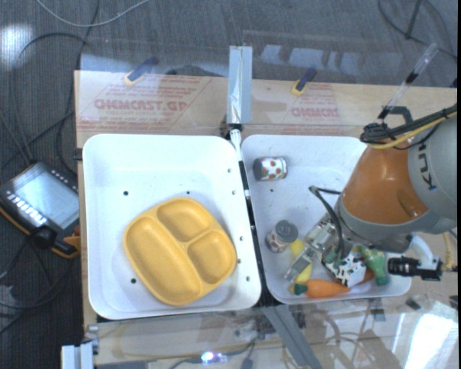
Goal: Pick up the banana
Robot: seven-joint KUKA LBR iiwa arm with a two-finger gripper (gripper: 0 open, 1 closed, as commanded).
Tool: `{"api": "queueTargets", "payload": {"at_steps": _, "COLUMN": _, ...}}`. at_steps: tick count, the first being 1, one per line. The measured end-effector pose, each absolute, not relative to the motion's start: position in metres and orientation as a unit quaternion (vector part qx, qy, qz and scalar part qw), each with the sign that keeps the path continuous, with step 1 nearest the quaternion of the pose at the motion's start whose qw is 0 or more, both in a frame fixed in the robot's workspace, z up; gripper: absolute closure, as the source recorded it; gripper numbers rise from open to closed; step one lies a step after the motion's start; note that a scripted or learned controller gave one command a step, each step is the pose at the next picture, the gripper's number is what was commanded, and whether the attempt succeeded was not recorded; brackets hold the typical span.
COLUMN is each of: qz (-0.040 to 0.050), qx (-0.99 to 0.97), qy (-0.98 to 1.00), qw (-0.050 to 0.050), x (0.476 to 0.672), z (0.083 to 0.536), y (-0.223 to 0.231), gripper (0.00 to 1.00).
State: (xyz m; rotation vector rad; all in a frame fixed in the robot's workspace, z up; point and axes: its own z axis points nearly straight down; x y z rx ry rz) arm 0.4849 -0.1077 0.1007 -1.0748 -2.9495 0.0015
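Beneath the arm [403, 187], the banana [296, 247] lies mostly hidden.

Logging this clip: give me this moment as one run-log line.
arm: low over right bin | hand: among toys | banana: in bin, beside hand | grasp: unconfirmed | left bin: yellow tray

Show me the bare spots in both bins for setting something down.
Left bin: bare floor behind and left of the yellow divided plate. Right bin: bare floor between the spotted cup and the arm. Crowded: its near corner, around the gripper, carrot and small can.
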Motion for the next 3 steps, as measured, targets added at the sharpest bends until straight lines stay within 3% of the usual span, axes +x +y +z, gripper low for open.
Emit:
{"api": "queueTargets", "payload": {"at_steps": 1, "qz": -0.0023, "qx": -0.342, "qy": -0.94, "qw": -0.004, "x": 0.488, "z": 0.112, "y": -0.106, "gripper": 1.0}}
{"api": "queueTargets", "payload": {"at_steps": 2, "qz": -0.0005, "qx": -0.175, "qy": -0.985, "qw": -0.008, "x": 0.489, "z": 0.091, "y": -0.107, "gripper": 1.0}}
{"api": "queueTargets", "payload": {"at_steps": 3, "qz": -0.0003, "qx": -0.217, "qy": -0.976, "qw": -0.001, "x": 0.549, "z": 0.184, "y": -0.067, "gripper": 1.0}}
